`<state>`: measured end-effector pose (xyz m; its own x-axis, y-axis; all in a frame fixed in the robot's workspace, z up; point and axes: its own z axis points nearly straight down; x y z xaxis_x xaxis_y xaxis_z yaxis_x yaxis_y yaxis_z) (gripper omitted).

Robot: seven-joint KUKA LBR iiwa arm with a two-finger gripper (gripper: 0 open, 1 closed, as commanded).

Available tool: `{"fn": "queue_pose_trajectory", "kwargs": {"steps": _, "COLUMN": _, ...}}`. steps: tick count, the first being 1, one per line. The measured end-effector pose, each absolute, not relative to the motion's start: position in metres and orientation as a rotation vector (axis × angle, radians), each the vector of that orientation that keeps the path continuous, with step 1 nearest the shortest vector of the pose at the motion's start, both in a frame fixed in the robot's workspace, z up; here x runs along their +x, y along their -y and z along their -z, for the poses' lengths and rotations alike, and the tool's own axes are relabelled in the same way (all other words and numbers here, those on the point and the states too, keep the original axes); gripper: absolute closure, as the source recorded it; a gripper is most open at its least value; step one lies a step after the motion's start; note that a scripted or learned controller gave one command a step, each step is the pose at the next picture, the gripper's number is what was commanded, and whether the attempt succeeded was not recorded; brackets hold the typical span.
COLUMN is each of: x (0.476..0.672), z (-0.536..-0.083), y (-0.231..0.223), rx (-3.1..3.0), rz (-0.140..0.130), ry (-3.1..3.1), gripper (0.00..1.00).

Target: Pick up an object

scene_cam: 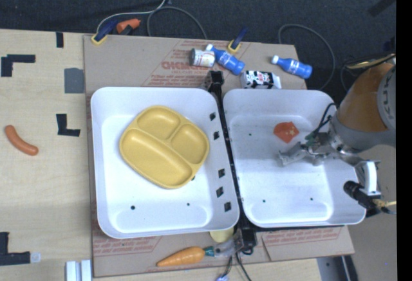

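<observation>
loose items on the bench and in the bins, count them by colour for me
yellow: 1, divided plate
red: 1, small object
orange: 2, carrot, sausage
blue: 2, bottles
white: 1, bottle
black and white: 1, carton
total: 8

A small red object [286, 130], rounded and slightly blocky, lies in the right bin [283, 209], in its upper middle part, resting on the white floor. It looks like a toy tomato or pepper, though it is too small to tell which. The gripper [286, 157] is just below and beside it, and whether they touch cannot be told.
</observation>
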<state>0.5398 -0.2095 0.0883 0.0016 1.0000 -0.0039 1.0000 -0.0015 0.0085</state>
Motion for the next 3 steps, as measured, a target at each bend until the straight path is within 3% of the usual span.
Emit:
{"fn": "queue_pose_trajectory", "kwargs": {"steps": 1, "x": 0.486, "z": -0.088, "y": 0.22, "rx": 2.214, "rz": -0.005, "ry": -2.214, "gripper": 0.0}}
{"fn": "queue_pose_trajectory", "kwargs": {"steps": 2, "x": 0.58, "z": -0.087, "y": 0.197, "rx": 2.211, "rz": -0.002, "ry": -2.22, "gripper": 0.0}}
{"fn": "queue_pose_trajectory", "kwargs": {"steps": 3, "x": 0.633, "z": -0.087, "y": 0.179, "rx": 2.213, "rz": -0.002, "ry": -2.221, "gripper": 0.0}}
